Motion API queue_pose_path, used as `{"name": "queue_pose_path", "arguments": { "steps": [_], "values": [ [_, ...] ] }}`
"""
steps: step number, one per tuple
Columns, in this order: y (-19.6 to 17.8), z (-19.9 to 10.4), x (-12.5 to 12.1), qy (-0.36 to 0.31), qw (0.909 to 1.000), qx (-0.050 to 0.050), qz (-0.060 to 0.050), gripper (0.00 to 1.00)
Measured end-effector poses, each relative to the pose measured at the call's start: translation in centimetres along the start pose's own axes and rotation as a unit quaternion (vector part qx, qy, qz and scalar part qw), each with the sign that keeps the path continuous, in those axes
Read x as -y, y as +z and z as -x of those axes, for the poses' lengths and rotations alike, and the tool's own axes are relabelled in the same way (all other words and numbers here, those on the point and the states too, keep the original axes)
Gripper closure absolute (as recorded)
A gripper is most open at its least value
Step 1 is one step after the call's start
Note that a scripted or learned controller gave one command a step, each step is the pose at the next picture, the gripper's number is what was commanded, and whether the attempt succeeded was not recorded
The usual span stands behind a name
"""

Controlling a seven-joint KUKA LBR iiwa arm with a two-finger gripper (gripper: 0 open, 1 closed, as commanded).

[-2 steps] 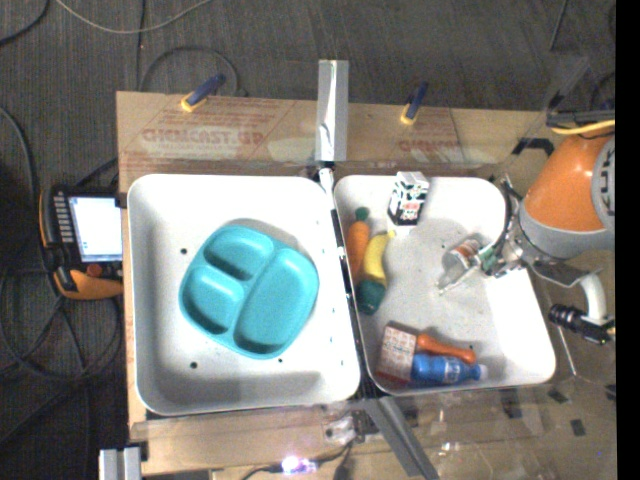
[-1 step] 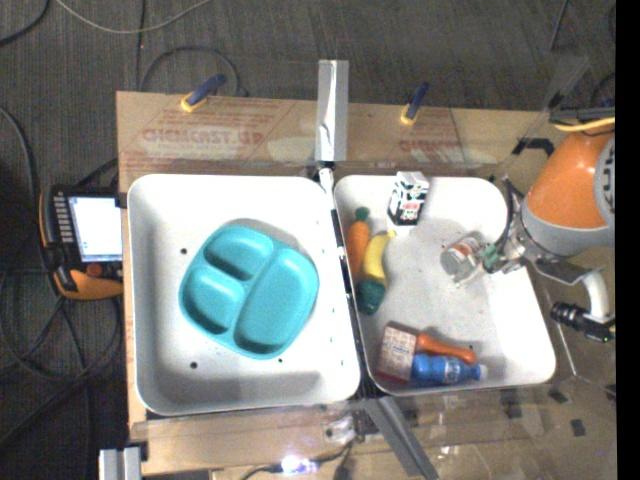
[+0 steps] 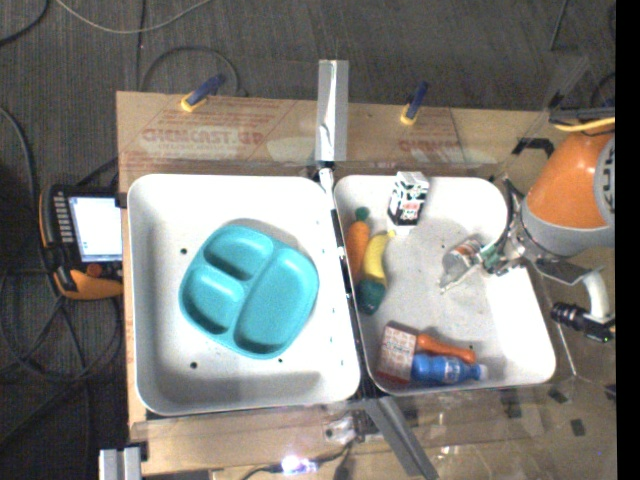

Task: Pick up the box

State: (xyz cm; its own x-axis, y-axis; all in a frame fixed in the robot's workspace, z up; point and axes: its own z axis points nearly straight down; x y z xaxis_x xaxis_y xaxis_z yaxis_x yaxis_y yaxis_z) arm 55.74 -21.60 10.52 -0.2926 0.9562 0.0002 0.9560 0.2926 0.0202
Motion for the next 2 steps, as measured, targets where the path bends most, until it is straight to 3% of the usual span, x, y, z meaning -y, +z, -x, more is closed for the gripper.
{"name": "queue_pose_path", "arguments": {
  "steps": [1, 2],
  "values": [
    [-0.6, 0.0, 0.0, 0.001, 1.0000, -0.002, -0.001, 1.00],
    [-8.3, -2.3, 1.9, 0.103, 0.9946, 0.001, -0.012, 1.00]
  ]
}}
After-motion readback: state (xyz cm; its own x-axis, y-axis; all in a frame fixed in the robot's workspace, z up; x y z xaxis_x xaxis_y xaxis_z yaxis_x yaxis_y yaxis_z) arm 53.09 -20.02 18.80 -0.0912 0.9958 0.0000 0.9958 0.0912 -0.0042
